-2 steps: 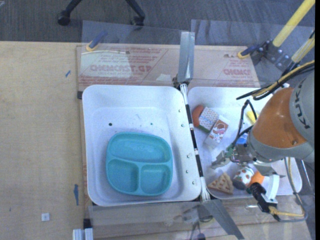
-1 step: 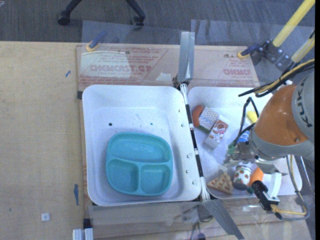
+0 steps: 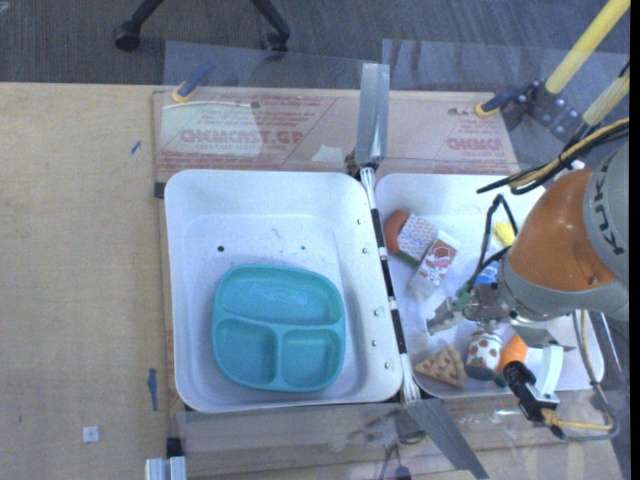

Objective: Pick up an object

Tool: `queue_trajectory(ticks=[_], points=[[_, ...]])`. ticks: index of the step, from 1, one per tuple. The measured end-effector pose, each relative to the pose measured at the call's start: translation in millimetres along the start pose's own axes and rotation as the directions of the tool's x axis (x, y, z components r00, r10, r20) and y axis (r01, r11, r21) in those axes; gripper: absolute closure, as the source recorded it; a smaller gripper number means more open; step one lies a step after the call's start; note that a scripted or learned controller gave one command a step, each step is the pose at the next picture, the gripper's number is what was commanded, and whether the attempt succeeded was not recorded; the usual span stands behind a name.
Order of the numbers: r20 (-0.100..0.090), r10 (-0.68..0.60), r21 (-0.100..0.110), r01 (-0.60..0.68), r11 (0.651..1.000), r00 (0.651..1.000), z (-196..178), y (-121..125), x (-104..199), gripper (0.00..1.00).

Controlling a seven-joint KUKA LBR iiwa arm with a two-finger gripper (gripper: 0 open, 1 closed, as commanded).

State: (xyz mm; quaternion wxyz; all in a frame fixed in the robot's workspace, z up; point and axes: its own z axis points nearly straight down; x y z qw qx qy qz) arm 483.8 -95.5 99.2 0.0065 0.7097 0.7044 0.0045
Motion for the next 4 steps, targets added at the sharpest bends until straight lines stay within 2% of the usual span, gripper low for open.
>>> queue_trajectory(ticks=[1, 3, 4], points=[[-0.002, -0.004, 0.01, 0.004, 1.0, 1.0, 11, 7, 1, 0.0], [-0.001, -0.004, 0.003, 0.004, 1.0, 1.0, 10, -1, 1, 0.0], [-0.001, -0.003, 0.0, 0.003, 1.0, 1.0, 0, 0, 1, 1.0]])
